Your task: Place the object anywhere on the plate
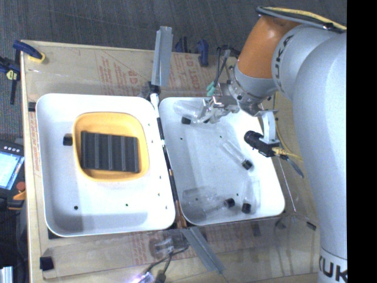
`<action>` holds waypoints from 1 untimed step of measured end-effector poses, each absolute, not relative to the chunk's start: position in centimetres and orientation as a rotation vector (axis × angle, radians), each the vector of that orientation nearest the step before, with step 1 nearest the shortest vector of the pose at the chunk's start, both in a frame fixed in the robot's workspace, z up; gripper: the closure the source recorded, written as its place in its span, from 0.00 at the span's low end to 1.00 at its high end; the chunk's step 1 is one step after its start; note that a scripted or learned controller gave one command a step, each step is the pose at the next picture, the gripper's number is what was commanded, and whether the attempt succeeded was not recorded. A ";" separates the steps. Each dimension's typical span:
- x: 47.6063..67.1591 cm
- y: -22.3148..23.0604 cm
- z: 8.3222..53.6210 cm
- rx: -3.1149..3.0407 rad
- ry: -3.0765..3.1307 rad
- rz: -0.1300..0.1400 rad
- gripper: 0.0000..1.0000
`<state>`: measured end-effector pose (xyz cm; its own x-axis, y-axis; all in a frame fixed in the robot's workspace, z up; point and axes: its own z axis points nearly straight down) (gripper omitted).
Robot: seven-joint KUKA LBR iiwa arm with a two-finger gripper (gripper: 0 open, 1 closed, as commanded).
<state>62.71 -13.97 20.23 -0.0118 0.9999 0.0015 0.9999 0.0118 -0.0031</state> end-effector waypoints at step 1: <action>63.7 -8.4 19.3 -2.008 -2.415 0.004 1.00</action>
